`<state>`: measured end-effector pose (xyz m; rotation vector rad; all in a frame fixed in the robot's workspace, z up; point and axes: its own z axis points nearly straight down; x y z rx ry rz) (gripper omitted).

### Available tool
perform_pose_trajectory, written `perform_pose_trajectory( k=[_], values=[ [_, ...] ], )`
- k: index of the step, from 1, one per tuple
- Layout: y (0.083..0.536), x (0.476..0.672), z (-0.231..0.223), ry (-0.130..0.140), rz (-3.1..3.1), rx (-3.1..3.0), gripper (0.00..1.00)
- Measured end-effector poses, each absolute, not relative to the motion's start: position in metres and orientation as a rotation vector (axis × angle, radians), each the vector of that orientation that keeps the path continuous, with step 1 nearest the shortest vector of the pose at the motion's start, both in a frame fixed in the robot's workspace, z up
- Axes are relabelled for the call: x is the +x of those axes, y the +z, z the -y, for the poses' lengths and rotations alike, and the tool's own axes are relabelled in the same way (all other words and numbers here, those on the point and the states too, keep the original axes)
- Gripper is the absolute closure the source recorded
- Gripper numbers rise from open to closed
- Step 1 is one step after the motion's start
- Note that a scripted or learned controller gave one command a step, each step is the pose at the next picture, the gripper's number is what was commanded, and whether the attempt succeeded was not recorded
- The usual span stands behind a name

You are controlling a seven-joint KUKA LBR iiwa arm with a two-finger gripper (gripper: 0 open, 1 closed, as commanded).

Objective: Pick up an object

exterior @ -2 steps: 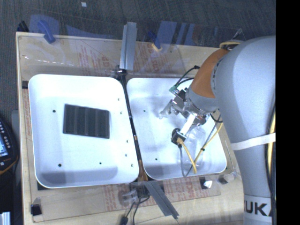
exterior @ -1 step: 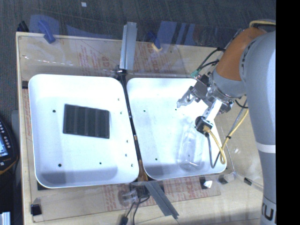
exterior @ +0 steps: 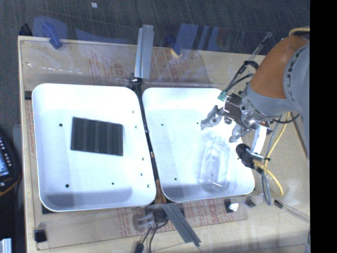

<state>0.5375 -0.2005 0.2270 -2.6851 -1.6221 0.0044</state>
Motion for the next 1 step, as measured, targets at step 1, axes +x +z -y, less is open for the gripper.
perform_pose_trajectory(
  k=[1],
  values=[
    [0.2801, 0.5082, 0.2004, 0.0, 1.893, -2.509, 0.0]
  ],
)
